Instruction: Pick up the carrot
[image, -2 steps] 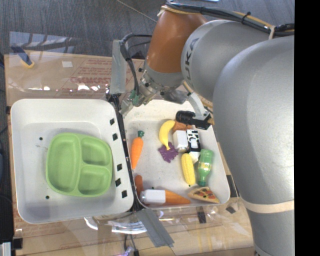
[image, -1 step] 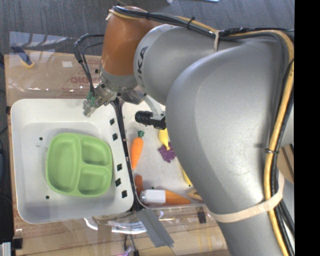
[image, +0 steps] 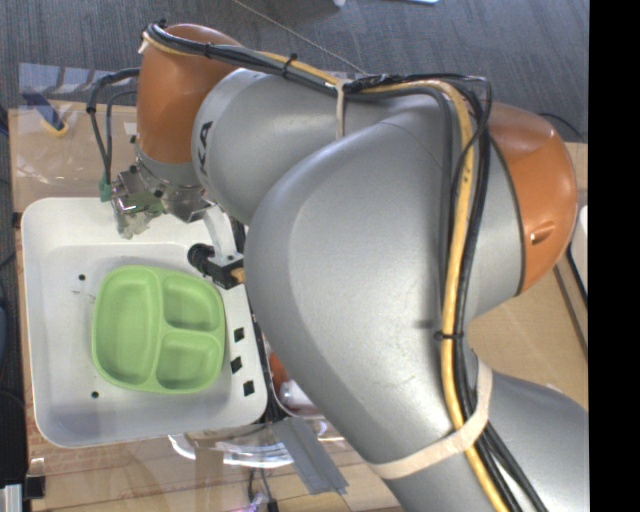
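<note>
My grey arm (image: 380, 250) reaches across from the right and covers most of the view, including nearly all of the right bin. Its gripper (image: 132, 208) hangs over the far corner of the left bin (image: 50, 300), just above the green divided plate (image: 158, 328). Nothing shows between it and the bin floor. A small orange patch (image: 277, 371) peeks out under the arm at the near edge of the divider between the bins; it may be the carrot, but I cannot tell.
The green plate lies flat in the middle of the left bin, with bare white floor around it. Black cables (image: 100, 120) run along the wrist. The wooden bench (image: 120, 470) shows at the front edge.
</note>
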